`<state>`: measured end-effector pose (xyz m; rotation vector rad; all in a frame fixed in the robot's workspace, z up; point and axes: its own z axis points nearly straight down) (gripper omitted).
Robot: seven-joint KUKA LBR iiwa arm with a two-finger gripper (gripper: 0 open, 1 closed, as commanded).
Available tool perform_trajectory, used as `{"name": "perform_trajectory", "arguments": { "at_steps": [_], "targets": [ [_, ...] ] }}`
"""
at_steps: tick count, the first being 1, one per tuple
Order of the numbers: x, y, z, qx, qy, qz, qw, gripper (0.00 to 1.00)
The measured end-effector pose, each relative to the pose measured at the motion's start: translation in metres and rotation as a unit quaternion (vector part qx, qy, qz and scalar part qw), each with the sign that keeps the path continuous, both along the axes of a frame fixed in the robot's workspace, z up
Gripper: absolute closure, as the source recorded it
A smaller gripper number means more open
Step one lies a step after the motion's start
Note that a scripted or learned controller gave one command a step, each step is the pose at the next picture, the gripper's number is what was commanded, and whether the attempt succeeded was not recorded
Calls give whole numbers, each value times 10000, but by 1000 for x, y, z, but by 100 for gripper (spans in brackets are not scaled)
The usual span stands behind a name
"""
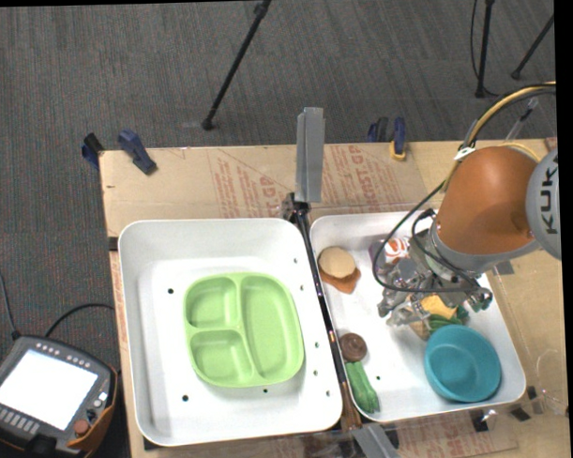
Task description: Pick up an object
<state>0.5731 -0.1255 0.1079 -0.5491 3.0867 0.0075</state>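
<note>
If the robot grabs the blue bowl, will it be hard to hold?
Maybe a little. The teal bowl looks smooth and curved, so fingers might slip unless they pinch its rim. It looks like light plastic, probably stiff. Sitting upright in the right bin, it seems unlikely to roll.

A single fixed camera looks down at a slant from above the bench (219, 183), set far enough back to take in both white bins, the left bin (143, 275) and the right bin (394, 360), side by side. Its far edge takes in dark carpet (121, 69) and tripod legs (236, 65). The arm (487, 202) enters from the right.
</note>
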Motion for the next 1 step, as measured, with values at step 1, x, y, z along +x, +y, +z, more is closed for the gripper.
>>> {"name": "perform_trajectory", "arguments": {
  "at_steps": [1],
  "targets": [
    [0,0,0,0,0,0,10000,0]
  ]
}}
